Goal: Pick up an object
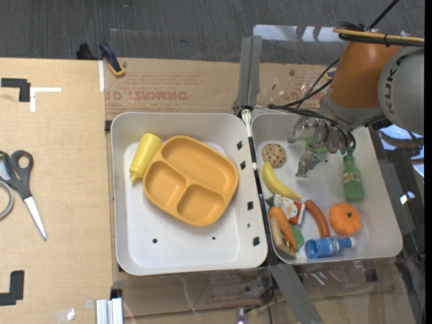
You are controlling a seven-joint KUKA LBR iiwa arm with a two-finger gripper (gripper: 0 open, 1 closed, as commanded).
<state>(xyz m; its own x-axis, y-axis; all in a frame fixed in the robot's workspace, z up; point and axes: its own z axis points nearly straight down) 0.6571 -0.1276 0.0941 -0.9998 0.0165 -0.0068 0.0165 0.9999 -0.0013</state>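
Hanging over the right bin (381,245), the claw (312,155) is spread apart with nothing between its fingers. Below it lie a cookie (273,154), banana (277,182), green bottle (352,179), orange pumpkin (344,219) and blue bottle (329,246). An orange divided plate (190,179) sits in the left bin (179,252).

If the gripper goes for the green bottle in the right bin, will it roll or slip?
The green bottle lies on its side, so its round body probably rolls if nudged sideways. Its surface looks smooth, likely slippery. It seems a light toy; the gripper hovers just beside it.
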